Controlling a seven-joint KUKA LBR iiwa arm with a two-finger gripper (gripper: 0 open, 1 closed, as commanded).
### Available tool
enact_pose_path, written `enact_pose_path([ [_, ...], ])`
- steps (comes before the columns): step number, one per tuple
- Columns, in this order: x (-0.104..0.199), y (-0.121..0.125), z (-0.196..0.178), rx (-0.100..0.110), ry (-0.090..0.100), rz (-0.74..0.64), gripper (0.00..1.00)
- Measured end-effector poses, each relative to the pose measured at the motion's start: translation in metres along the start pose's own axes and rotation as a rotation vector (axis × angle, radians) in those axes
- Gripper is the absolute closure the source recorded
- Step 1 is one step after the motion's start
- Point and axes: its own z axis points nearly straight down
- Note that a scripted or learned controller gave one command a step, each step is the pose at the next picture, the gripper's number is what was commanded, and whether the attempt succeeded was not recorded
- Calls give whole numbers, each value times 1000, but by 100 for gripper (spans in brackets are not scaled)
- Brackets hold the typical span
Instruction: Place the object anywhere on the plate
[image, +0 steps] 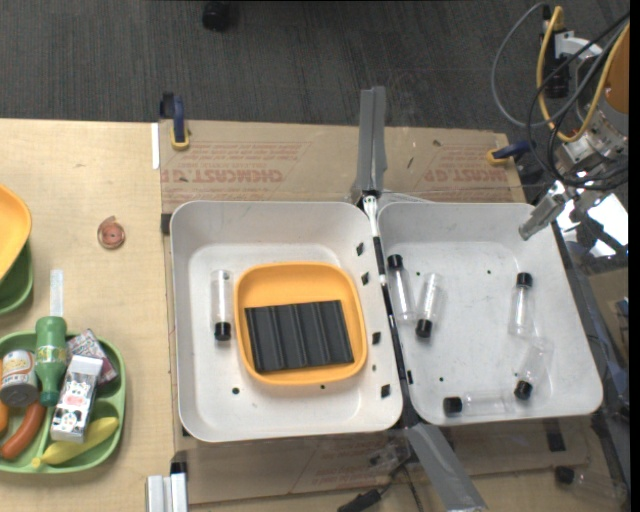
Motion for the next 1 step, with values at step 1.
enact_pose_path([
  [1,8,2,-10,1,0,-244,0],
])
